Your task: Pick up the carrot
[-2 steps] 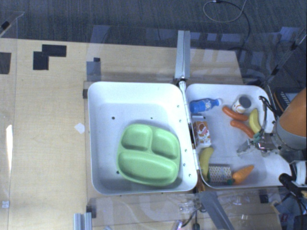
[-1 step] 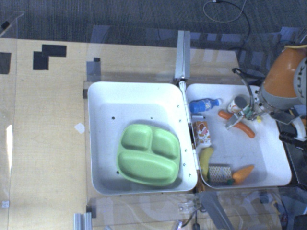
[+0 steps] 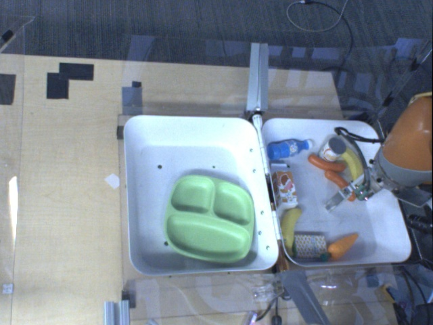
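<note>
Orange carrot (image 3: 342, 245) lies tilted near bin's front.

Grey arm w/ orange band, from right, gripper (image 3: 340, 198) low, angled left

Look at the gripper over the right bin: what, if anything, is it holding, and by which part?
Nothing. The gripper hangs over bare bin floor with nothing between its jaws. The carrot lies apart, near the right bin's front edge.
</note>
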Tool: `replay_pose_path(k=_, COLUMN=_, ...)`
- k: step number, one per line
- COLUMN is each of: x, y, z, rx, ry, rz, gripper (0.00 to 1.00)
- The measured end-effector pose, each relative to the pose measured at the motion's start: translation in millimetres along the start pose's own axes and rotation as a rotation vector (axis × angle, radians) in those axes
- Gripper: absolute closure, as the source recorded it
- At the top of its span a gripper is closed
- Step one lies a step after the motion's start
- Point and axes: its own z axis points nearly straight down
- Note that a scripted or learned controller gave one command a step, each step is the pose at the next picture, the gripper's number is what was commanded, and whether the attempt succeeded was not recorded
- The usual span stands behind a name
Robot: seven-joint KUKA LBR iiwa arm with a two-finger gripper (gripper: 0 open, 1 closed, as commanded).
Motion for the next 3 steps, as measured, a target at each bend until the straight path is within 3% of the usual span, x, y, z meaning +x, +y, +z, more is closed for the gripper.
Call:
replay_pose_path(k=1, x=0, y=3, z=-11, rx=-0.005, ry=-0.002, rz=0.0, gripper=1.0)
replay_pose_path(k=2, x=-1, y=6, z=-22, rx=-0.01, ry=-0.005, rz=-0.001, gripper=1.0)
replay_pose_path(k=3, x=-29, y=74, z=-85, rx=0.005, ry=0.004, rz=0.146, gripper=1.0)
